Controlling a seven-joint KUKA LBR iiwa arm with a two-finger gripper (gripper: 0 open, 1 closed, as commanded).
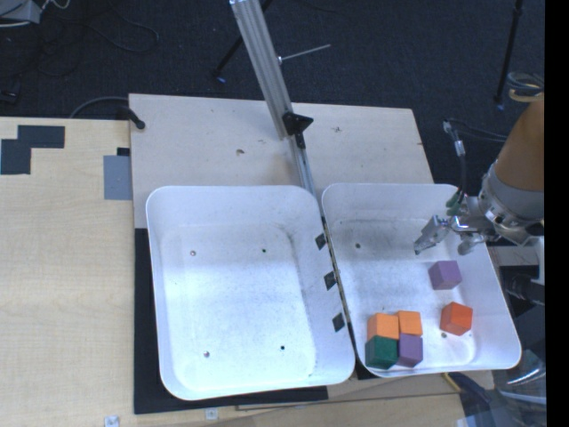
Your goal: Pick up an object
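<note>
Hand point(442, 235) over right bin point(373, 212), fingers spread, nothing between them. Purple block point(444, 275) just below, lying alone. Looks light, rigid, flat-sided: pinch across opposite faces. Clustered blocks point(396, 337) harder to grasp.

You are not getting any readable text, label, brand, number or sign here; nothing legible is showing on the bins, the blocks or the counter.
</note>
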